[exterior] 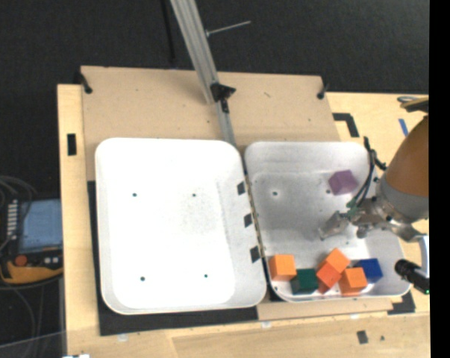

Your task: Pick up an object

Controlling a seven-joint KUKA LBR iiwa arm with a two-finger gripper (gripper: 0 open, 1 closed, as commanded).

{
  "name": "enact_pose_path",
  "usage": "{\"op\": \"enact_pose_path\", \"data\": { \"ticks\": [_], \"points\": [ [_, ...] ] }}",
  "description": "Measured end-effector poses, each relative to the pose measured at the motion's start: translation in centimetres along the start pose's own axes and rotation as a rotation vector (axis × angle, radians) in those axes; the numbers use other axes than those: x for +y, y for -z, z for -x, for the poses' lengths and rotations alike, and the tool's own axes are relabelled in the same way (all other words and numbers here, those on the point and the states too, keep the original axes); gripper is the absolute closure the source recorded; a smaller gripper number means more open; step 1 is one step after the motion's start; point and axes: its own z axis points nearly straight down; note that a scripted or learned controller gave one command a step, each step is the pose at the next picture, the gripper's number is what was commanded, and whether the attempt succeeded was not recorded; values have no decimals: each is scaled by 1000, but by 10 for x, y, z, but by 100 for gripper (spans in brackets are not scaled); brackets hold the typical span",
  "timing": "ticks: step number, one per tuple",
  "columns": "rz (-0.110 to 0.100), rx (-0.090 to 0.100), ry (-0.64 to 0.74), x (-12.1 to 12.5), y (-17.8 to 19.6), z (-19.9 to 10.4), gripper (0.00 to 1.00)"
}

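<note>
desk: carrying 2 white bins side by side
right bin: hand is hovering over its middle; can't tell its grip state
cluster: orange cube is sitting nearest, just below hand, w/ other cubes alongside
purple cube: lying alone, just above hand
</note>
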Motion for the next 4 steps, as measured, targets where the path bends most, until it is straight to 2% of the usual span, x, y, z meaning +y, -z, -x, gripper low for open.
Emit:
{"op": "enact_pose_path", "data": {
  "ticks": [1,2,3,4],
  "points": [
    [11,1,-7,3,15,0,100],
    [12,-2,-7,1,64,10,100],
    [15,-2,7,2,127,6,100],
    [10,0,8,4,152,6,100]
  ]
}}
